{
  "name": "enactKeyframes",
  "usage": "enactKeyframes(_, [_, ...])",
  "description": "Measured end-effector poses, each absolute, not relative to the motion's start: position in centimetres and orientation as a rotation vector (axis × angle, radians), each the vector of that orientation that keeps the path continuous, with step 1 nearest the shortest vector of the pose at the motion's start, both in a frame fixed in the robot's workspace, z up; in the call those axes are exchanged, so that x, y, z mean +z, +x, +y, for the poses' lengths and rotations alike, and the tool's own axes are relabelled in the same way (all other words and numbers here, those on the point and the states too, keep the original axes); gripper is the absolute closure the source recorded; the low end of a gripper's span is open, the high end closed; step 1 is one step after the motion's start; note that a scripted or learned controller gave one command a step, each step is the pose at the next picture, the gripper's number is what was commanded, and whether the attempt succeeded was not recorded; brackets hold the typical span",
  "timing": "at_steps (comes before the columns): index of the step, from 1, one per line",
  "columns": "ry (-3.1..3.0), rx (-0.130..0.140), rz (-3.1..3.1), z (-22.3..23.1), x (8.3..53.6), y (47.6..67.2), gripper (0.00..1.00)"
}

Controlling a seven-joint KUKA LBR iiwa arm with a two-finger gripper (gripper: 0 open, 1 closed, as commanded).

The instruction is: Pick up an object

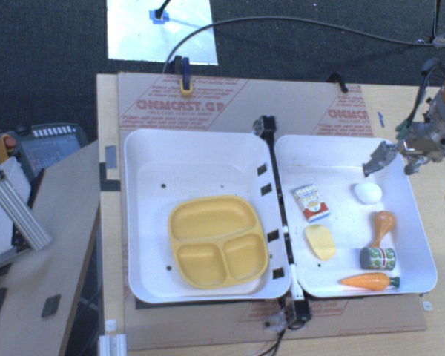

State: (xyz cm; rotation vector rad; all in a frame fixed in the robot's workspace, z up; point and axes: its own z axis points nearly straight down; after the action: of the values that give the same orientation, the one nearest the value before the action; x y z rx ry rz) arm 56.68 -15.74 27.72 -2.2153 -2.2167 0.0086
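The grey two-finger gripper [393, 159] hangs over the far right part of the right-hand shallow white bin [334, 148], entering from the right edge of the view. Two dark fingers show, one toward the left at the bin's far side and one further right, with a gap between them, so the gripper looks spread; nothing sits between the fingers. The wrist is partly cut off by the frame, so how high it hangs above the bin floor is hard to judge.

The nearest candidate is the small white egg-shaped object [368, 192], which lies on the bin floor just near-side and slightly left of the gripper. It is roundish, with no strong long axis, so finger orientation matters little there.

Nearer still in the same bin lie a brown drumstick-shaped toy [383, 227], long axis running far to near; a small green-and-white can [377, 258] on its side; and an orange carrot [369, 281] lying left to right along the near wall. Further left sit a red-and-white carton [311, 202] and a pale yellow wedge [320, 241]. The left bin [144, 162] holds a yellow compartment tray [216, 239], well apart from the gripper.
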Motion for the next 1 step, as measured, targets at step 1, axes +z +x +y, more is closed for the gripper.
enactKeyframes(1, [-2.219, -0.001, -2.226, -15.70, 28.33, 56.87, 0.00])
